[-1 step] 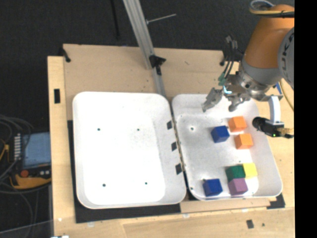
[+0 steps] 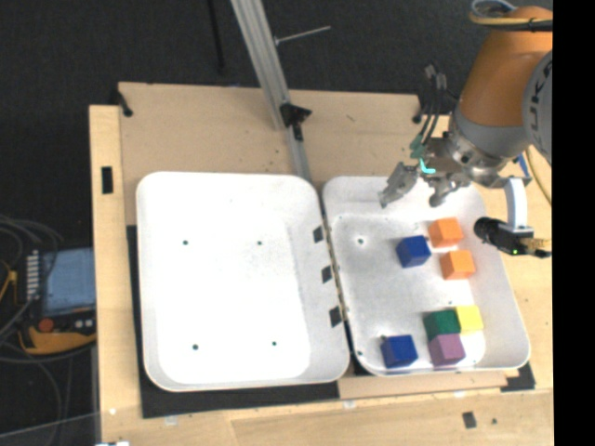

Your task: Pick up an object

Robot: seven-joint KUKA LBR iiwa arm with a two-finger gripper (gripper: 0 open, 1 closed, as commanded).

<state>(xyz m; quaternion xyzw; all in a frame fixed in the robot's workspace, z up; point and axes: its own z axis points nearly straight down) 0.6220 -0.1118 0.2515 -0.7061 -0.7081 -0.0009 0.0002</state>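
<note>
The right bin (image 2: 367,277) holds several small blocks. A blue block (image 2: 413,251) lies near its middle, with two orange blocks (image 2: 446,231) (image 2: 457,264) to its right. At the front sit another blue block (image 2: 399,351), a green block (image 2: 442,323), a yellow block (image 2: 469,319) and a purple block (image 2: 447,348). My gripper (image 2: 416,190) hangs open over the bin's back edge, above and behind the blue and orange blocks, with nothing between its fingers.
The left bin (image 2: 232,277) lies beside the right one. A slanted metal pole (image 2: 270,68) rises behind the bins. Cables and a small box (image 2: 60,291) sit off the bench's left side.
</note>
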